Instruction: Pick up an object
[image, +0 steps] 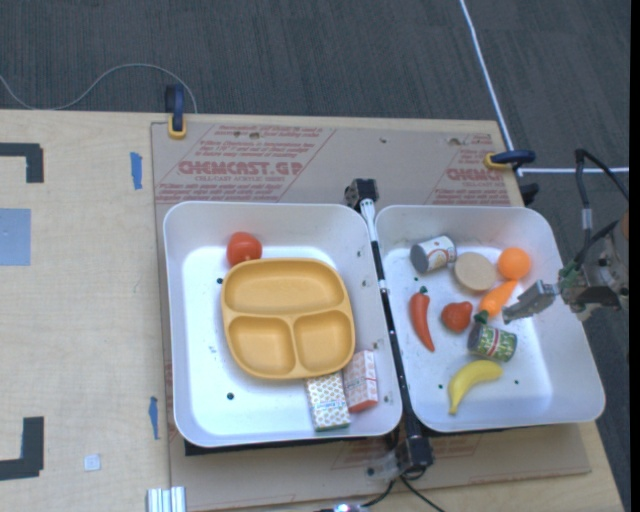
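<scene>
pincer (530, 302) over right bin (575, 395) | beside green can (493, 342)

Dark grey carpet (320, 60), wooden bench (70, 330)

Two white bins (190, 420) side by side on brown board (250, 165). Board on pale wood bench (70, 330). Orange-blue clamps at board's 11 o'clock (177, 110) and 2 o'clock (508, 158). Blue tape marks (136, 170) on bench, 9 o'clock side. Dark carpet (320, 50) along 12 o'clock edge; thin cable (90, 85) looped across it.
</scene>
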